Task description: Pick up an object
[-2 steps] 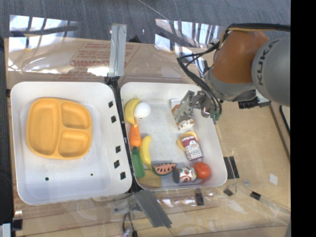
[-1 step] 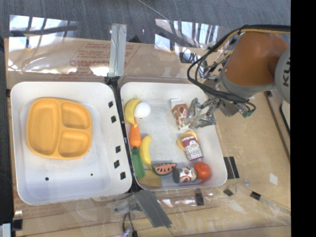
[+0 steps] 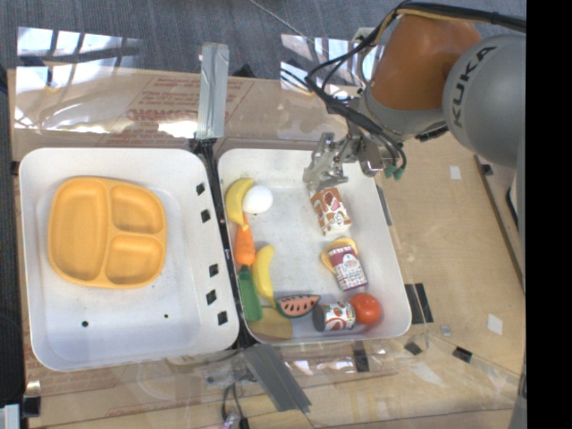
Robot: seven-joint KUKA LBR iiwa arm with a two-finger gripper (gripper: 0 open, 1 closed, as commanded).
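- Grey metal gripper hangs low in the right bin, near the bin's far edge.
- We see its tip right at the top end of a small red and white packet. It looks like they touch, but we cannot be sure.
- We cannot tell how the gripper is set, because it is small and dark from up here.
- We do not see anything lifted. The packet lies flat on the bin floor, so we think the pick is not done yet.
- More things wait in the same bin. A second packet lies nearer the right wall, and a can and a tomato sit at the near right corner.
- A slice of watermelon lies by the near edge.
- Along the left wall we see a banana, a white egg, a carrot, another banana and a green stick.
- The left bin holds a yellow tray with three parts.
- We think what is left is to grab the packet and lift it up out of the bin.
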